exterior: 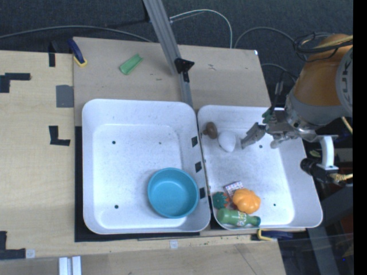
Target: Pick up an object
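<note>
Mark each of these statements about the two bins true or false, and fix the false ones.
1. The blue bowl sits in the left bin. True.
2. The orange ball lies in the left bin. False: it lies in the right bin, near its front edge.
3. The end effector hangs over the right bin. True.
4. The end effector holds the white object. False: the white object lies apart from it on the bin floor.
5. A green object lies on the bench behind the bins. True.
</note>
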Robot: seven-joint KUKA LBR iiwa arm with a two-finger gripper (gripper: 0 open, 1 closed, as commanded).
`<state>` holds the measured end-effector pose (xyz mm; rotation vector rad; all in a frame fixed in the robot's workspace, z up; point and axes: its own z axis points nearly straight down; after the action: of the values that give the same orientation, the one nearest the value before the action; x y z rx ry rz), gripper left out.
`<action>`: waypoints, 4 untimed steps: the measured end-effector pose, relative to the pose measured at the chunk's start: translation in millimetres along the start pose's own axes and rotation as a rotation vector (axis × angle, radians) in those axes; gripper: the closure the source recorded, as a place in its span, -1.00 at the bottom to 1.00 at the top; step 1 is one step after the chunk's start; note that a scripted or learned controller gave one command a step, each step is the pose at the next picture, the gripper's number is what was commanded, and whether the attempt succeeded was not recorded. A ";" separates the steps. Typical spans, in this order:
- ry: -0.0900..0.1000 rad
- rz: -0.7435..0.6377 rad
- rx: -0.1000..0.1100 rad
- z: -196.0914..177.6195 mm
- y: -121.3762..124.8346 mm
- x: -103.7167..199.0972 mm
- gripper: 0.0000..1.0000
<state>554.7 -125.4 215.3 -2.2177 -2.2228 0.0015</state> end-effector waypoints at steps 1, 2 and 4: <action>0.000 0.000 0.000 0.0 0.0 -0.1 -1.00; 0.000 0.001 0.004 44.1 -3.1 3.6 -1.00; -0.002 0.001 -0.001 127.3 0.4 0.6 -1.00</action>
<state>554.9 -124.7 88.0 -2.2206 -2.2236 0.0026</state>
